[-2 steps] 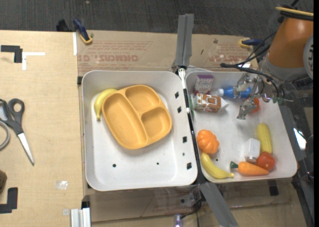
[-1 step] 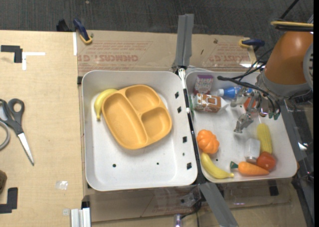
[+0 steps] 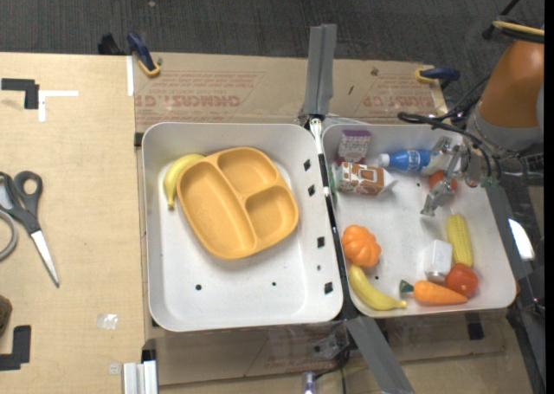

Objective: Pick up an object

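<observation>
My gripper [image 3: 440,186] hangs low over the upper right part of the right bin [image 3: 398,228], below the arm's orange band [image 3: 512,80]. A small red object [image 3: 438,181] lies right at the gripper; whether it is held is unclear. Close by to the left lie a blue bottle [image 3: 407,159] and a brown carton [image 3: 360,177]. A purple and white cup [image 3: 355,141] sits in the bin's far left corner. Further forward are an orange pumpkin [image 3: 362,245], a banana [image 3: 374,291], a carrot [image 3: 440,293], a tomato [image 3: 463,280], a corn cob [image 3: 460,239] and a white block [image 3: 439,255].
The left bin [image 3: 234,297] holds an orange divided plate [image 3: 238,202] with a yellow banana [image 3: 177,174] at its left edge. A grey divider post [image 3: 320,72] rises between the bins. Scissors [image 3: 30,219] lie on the wooden bench at the left.
</observation>
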Controlling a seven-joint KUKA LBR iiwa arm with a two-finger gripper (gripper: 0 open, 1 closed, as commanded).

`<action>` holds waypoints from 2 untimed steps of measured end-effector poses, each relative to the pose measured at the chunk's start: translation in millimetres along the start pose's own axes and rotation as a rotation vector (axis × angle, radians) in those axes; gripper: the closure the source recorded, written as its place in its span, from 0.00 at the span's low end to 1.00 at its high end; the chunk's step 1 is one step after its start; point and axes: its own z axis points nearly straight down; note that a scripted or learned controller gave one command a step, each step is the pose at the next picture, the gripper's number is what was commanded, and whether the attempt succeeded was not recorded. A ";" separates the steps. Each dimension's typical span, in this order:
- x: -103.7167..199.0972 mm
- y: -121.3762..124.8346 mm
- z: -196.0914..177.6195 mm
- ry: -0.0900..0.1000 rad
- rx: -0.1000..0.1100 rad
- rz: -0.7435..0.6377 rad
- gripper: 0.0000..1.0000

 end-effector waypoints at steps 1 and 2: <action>21.4 32.9 -1.0 -0.018 -0.001 0.101 0.00; 91.8 20.7 0.1 -0.021 -0.001 0.070 0.00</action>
